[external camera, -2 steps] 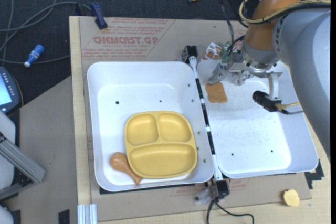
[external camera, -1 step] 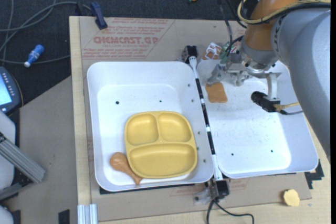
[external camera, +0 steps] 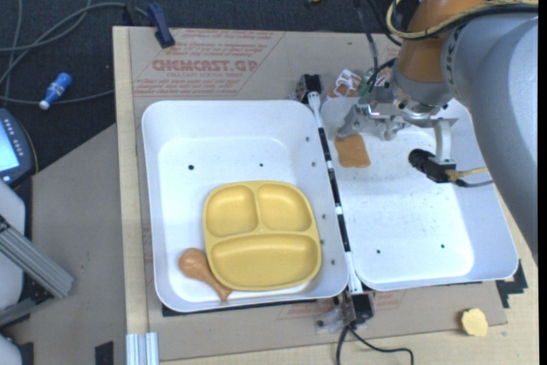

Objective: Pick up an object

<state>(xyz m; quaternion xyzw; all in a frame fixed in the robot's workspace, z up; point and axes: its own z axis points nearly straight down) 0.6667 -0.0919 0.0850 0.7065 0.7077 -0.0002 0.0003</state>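
A flat tan slice, like toast [external camera: 352, 152], lies in the right bin [external camera: 427, 252] near its upper left corner, close to the divider. My gripper [external camera: 369, 124] hangs just above and behind the slice at the bin's far edge, under the orange band [external camera: 436, 21] of the arm. Nothing visible is lifted. In the left bin [external camera: 171, 141] sits a yellow divided plate [external camera: 259, 235]. An orange toy drumstick [external camera: 202, 267] lies at the plate's lower left corner.
A small white and orange item [external camera: 346, 83] lies beyond the right bin's far edge, beside the gripper. A black cable plug [external camera: 430, 166] hangs off the wrist over the right bin. A yellow lump [external camera: 473, 321] rests on the bench at bottom right.
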